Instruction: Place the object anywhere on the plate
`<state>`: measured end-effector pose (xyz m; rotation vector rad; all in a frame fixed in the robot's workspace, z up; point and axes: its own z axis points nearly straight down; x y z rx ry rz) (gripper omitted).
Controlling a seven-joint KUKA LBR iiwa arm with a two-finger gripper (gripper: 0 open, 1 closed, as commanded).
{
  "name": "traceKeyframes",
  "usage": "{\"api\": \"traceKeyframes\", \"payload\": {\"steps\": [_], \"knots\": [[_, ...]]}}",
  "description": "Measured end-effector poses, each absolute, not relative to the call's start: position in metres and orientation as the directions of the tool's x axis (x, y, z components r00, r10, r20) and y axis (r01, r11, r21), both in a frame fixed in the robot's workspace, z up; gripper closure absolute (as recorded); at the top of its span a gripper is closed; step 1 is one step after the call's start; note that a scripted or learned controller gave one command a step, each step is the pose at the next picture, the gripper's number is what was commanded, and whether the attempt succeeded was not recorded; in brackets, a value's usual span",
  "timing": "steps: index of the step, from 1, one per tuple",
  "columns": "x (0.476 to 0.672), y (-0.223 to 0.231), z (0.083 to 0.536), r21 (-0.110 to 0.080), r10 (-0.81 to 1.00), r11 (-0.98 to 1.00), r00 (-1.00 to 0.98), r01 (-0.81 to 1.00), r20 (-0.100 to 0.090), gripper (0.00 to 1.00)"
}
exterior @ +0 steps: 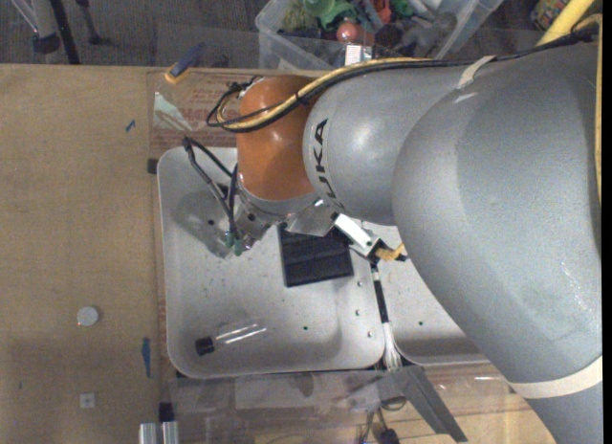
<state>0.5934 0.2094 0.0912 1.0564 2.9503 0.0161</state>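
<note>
My gripper [230, 240] hangs low over the upper left part of the left white bin [182, 337], under the orange wrist band [273, 150]. A small greenish bit shows at its tip; what it is cannot be made out. Just left of the tip lies a faint grey rounded shape [198, 214], possibly the plate. A black rectangular block [316, 258] lies flat in the bin, right of the gripper. A clear tube with a black cap [229, 337] lies near the bin's front edge. The arm hides the bin's back right part.
The right bin [430, 346] is mostly covered by the grey arm. A clear tub of colourful toys [382, 2] stands behind the bench. A small white disc [87, 316] lies on the wooden bench at left.
</note>
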Motion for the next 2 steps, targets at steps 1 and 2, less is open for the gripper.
{"api": "traceKeyframes", "payload": {"steps": [1,2], "knots": [[0.6451,0.2232,0.0990,0.005,0.167,0.986,-0.986,0.167,-0.005,1.00],[0.6480,0.2271,0.0911,0.003,-0.372,0.928,-0.928,-0.372,-0.015,1.00]]}}
